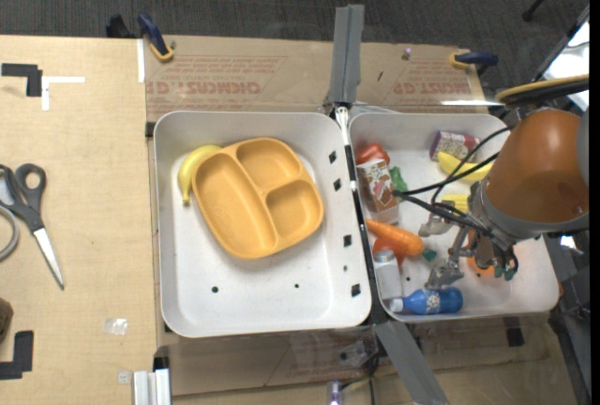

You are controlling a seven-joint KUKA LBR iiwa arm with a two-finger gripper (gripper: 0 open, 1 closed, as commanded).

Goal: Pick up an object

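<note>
Down in the lower right of the frame, the gripper [448, 274] hangs low inside the right bin [534, 300], its tips just above the blue-and-white bottle [429, 302] lying along that bin's near wall. That bottle looks the likeliest thing to be picked, though the carrot [396, 239] lies just to the upper left of the tips and could equally be the aim. Nothing sits between the fingers that I can make out, and whether they stand apart or together I cannot tell (cables and the orange-banded wrist [539, 171] crowd the view there).

So the step in hand, as I judge it, is the reach: the arm is down among the objects but has taken nothing yet. Next it would need to settle squarely over one thing, close on it, and lift straight up clear of the clutter.

Further up the same bin lie a red-capped bottle [376, 178] and a purple-and-yellow packet [452, 146]. The left bin [187, 300] holds an orange divided plate [258, 197] with a banana [190, 171] tucked against its left edge. Scissors [36, 216] rest on the bench at far left.
</note>
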